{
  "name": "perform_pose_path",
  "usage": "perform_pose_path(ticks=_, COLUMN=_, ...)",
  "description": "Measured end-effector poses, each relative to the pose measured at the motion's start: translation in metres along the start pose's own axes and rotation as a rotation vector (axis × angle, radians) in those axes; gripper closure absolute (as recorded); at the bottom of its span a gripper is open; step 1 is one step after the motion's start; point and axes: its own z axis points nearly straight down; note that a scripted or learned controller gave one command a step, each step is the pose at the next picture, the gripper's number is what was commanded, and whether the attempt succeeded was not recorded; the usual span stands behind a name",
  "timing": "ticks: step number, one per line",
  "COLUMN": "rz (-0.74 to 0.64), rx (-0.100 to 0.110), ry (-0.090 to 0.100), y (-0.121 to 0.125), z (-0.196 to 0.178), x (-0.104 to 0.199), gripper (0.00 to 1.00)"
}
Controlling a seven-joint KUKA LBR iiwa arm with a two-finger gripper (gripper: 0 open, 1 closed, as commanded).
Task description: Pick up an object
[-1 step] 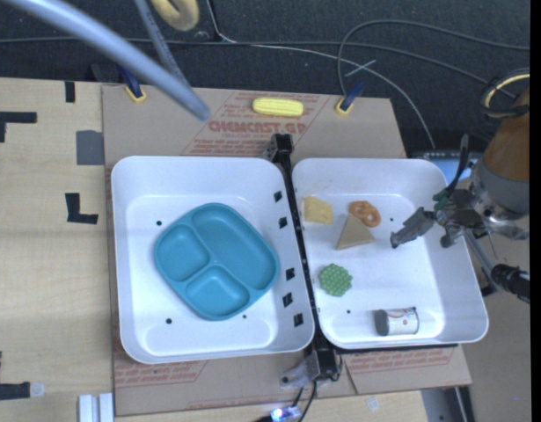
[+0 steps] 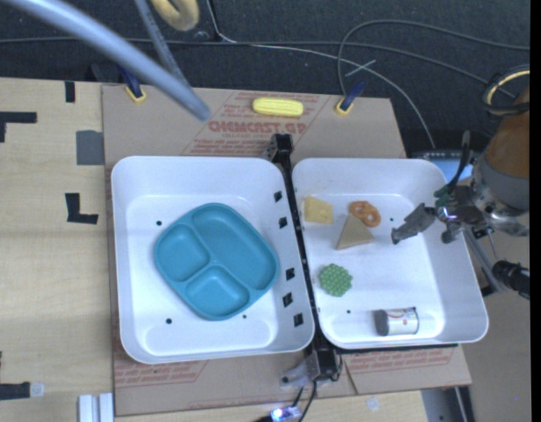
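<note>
Our gripper (image 2: 409, 228) hangs empty, fingers apart; the tan wedge (image 2: 354, 233) lies nearest, at its nine o'clock.

Arm (image 2: 508, 161) cut off at the right edge, gripper (image 2: 411, 225) too small and blurry to tell fingers.

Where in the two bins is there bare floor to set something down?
Right bin: bare between the green ball, the can and the gripper. Its upper left is crowded with food pieces. Left bin: the blue tray leaves only edges and corners.
</note>
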Motion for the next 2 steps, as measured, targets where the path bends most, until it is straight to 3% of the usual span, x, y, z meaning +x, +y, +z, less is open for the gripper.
perform_pose_path(ticks=2, rz=0.001, rx=0.004, ry=0.001, y=-0.001, z=0.094, x=-0.008, gripper=0.0)
